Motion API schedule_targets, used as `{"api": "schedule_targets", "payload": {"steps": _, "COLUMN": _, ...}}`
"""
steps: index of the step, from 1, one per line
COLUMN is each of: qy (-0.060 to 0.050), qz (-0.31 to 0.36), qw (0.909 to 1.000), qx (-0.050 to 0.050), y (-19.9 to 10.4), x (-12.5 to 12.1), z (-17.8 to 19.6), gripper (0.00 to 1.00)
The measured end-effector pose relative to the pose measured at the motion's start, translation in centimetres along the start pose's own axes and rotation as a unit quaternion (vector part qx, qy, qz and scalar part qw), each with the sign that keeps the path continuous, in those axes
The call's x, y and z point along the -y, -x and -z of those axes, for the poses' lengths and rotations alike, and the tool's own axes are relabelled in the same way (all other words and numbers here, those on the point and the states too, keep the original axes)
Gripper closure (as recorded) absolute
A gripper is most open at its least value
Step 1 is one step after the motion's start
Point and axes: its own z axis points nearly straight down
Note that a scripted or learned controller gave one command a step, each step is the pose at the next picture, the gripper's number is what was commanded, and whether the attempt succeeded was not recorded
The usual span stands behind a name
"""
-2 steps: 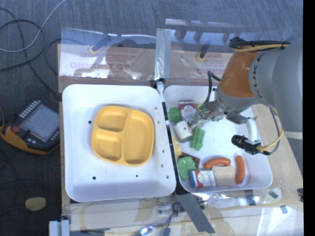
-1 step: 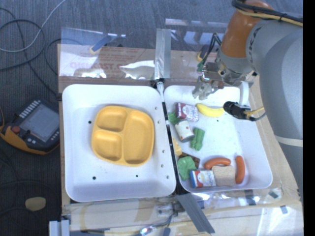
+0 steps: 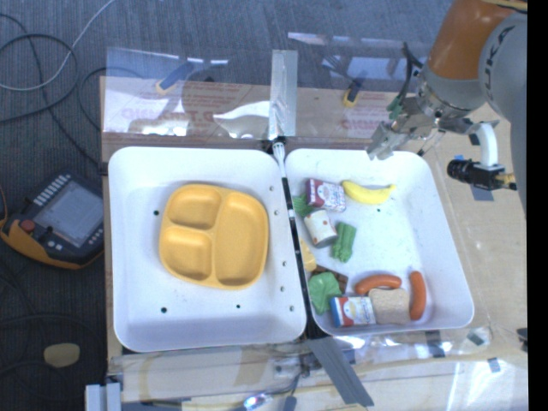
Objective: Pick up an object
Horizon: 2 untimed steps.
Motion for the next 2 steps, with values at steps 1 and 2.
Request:
{"api": "schedule_targets", "payload": {"steps": 1, "qy": -0.001, "qz": -0.165, "qw": 0.9863, "qx": -0.002, "y": -1.68, "x": 5.10, "z": -13.33, "gripper": 1.00}}
{"api": "schedule_targets", "payload": {"steps": 2, "qy": -0.001, "qz": -0.165, "qw": 0.9863, "qx": -0.003, "y": -1.69, "x": 5.12, "z": -13.35, "gripper": 0.00}}
